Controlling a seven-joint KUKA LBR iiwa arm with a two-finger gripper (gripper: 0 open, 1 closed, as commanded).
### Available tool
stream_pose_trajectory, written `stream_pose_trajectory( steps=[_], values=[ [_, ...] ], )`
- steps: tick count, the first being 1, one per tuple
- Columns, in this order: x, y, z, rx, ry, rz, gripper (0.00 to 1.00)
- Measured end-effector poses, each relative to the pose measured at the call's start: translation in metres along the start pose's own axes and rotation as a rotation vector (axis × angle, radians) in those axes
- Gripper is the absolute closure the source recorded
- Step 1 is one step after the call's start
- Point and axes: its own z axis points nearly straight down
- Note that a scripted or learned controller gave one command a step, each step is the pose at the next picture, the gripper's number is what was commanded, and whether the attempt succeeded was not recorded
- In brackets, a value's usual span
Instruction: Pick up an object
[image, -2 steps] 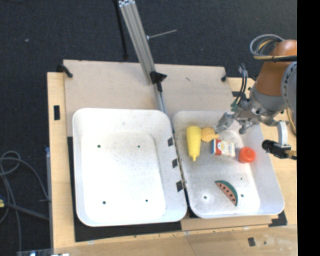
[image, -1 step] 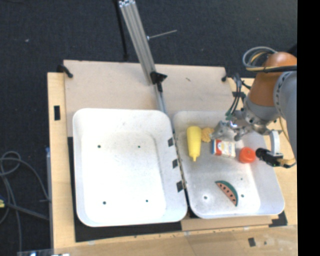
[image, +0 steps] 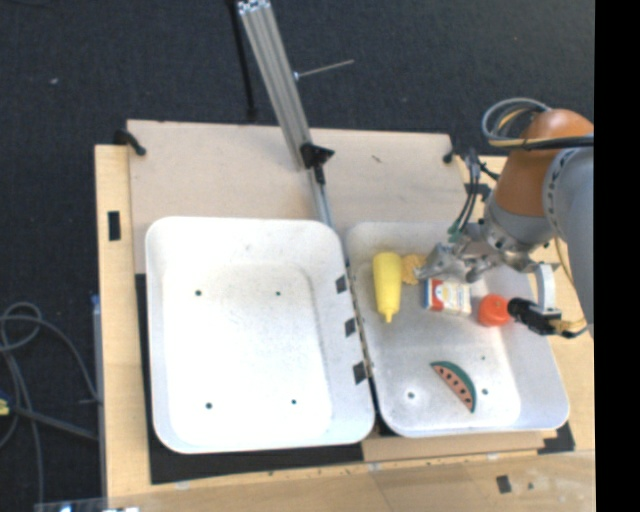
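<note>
The bench (image: 250, 170) is a pale wooden board on dark carpet, and it carries two shallow white bins side by side. The left bin (image: 245, 330) is the larger of the two as seen, its floor speckled with faint dark marks. The right bin (image: 540, 390) sits just beside it, their edges touching along a line of small black clips.

The arm (image: 560, 190) comes in from the right, grey with its orange band uppermost, and bends down over the upper part of the right bin. A slanted metal pole (image: 280, 90) crosses the top of the view and ends at a black clamp near the bins' shared corner.

The gripper (image: 455, 262) hangs low above a small red-and-white carton (image: 447, 296), which lies on the bin floor directly under and just below the fingertips. Whether the fingers are spread or closed cannot be told, and nothing is seen between them.

A yellow bottle-shaped toy (image: 388, 283) lies lengthwise just left of the carton. An orange round object (image: 492, 310) rests just right of it. A watermelon slice (image: 454, 384) lies apart, nearer the bin's lower edge.
</note>
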Motion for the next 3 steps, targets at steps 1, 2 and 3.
stream_pose_trajectory(
  steps=[1, 2, 3],
  values=[
    [-0.001, 0.0, -0.012, 0.001, 0.0, -0.001, 1.0],
    [-0.003, -0.002, -0.058, -0.001, 0.001, 0.002, 1.0],
    [-0.004, -0.009, -0.118, -0.003, 0.0, 0.005, 1.0]
  ],
)
